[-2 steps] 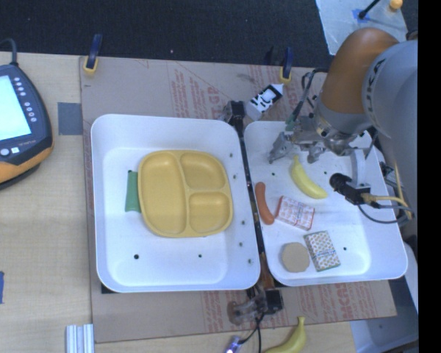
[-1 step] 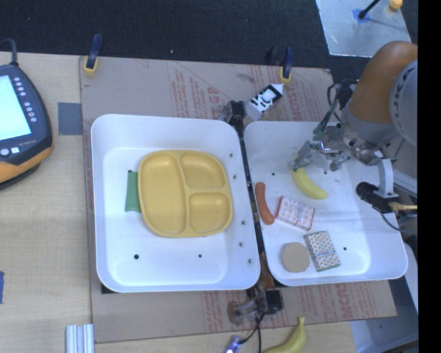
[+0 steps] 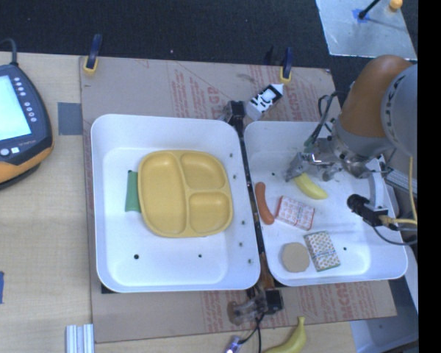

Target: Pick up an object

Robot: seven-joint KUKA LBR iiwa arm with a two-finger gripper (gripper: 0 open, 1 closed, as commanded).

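- Right bin [image 3: 397, 267]: holds the yellow banana [image 3: 311, 188] at its 11 o'clock, a sausage [image 3: 264, 203] at 9 o'clock, and two patterned blocks and a tan disc toward 6 o'clock.
- Gripper [image 3: 303, 169]: sits just at the banana's 10 o'clock end; jaw state cannot be determined.
- Step in hand, as judged: approach for grasp.
- Next move requires the fingers straddling the banana, then closing and lifting.
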